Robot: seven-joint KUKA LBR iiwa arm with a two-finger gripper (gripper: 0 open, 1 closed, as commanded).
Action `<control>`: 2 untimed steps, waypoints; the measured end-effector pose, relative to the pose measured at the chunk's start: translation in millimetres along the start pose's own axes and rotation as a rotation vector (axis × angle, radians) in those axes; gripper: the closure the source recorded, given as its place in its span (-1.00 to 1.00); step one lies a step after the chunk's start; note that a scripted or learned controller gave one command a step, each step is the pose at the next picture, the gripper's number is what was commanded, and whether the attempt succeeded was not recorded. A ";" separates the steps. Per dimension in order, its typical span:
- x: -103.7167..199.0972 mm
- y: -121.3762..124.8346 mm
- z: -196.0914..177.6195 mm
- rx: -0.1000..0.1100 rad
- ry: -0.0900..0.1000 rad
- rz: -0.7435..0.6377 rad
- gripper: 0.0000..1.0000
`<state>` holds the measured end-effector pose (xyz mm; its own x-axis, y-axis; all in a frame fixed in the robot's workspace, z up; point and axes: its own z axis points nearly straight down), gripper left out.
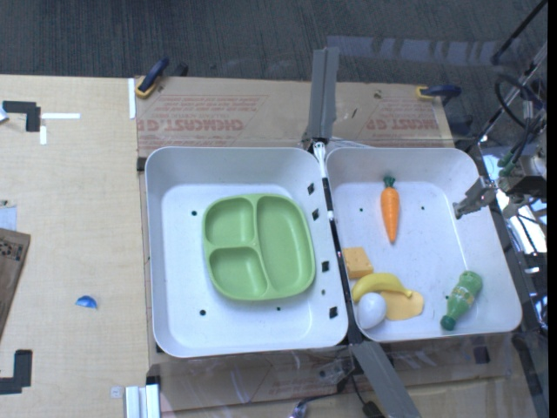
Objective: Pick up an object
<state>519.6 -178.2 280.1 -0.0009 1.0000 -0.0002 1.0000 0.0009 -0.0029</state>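
One carrot (390,211) lies left of the gripper (474,200) (finger state unclear) at the bin's (418,158) right wall.

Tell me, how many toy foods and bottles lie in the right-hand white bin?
6: orange carrot near the middle, tan cube, yellow banana, white egg and flat yellow piece at front left, green bottle front right. Smaller ones may hide underneath.
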 end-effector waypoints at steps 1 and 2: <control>55.6 56.0 154.9 0.000 0.000 0.030 -1.00; 55.6 95.2 188.3 -0.003 -0.001 -0.070 -1.00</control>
<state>614.3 -122.5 91.5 -0.0705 0.9975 -0.0013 0.9975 0.0705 -0.0001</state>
